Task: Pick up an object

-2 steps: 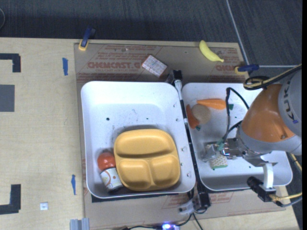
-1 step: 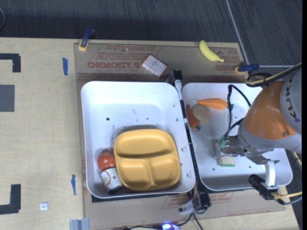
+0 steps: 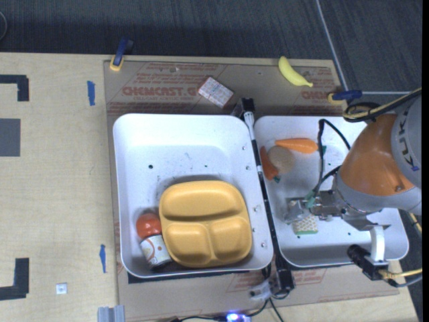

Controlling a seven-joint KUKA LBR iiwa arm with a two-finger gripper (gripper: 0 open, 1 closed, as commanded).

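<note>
Low in the right bin (image 3: 395, 247), the pincer (image 3: 298, 213) sits just above a small checkered object (image 3: 306, 226), its grip impossible to judge, with an orange carrot-like piece (image 3: 295, 145) well beyond it.

Floor (image 3: 201, 12): dark grey carpet with a fine ribbed weave, running across the top of the frame; a thin pale line (image 3: 328, 29) crosses it diagonally at upper right.

Bench top (image 3: 53, 180): light wood-grain surface filling the left side and lower part of the frame.

Bench markings: black squared bracket marks at upper left (image 3: 19, 86) and lower left (image 3: 19, 278); a grey rectangle (image 3: 9, 137) at the left edge; short blue tape strips at (image 3: 91, 93) and (image 3: 102, 258).

Cardboard sheet (image 3: 167, 89): brown, red printed lettering, lying flat at centre frame.

Clamps: blue, at the sheet's upper left corner (image 3: 120, 51) and upper right edge (image 3: 345, 96).

Light: even, overhead, soft shadows.
</note>
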